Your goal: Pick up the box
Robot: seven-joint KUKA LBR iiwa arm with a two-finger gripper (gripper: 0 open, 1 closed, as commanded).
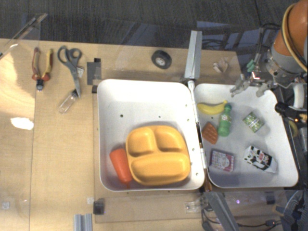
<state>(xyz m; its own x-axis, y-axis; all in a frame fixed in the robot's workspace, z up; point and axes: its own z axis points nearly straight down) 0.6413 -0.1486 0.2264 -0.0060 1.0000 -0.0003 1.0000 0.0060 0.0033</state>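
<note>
Gripper [250, 86]: hovering over right bin [284, 177] at 12 o'clock, fingers standing apart, gripping nothing.
Box [222, 160]: lying at 7 o'clock.

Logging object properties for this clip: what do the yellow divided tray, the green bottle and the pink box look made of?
Yellow tray: likely moulded plastic, smooth with a soft sheen. Green bottle: probably plastic, glossy highlights. Pink box: looks like printed cardboard, flat faces, matte; too small to be sure.
</note>
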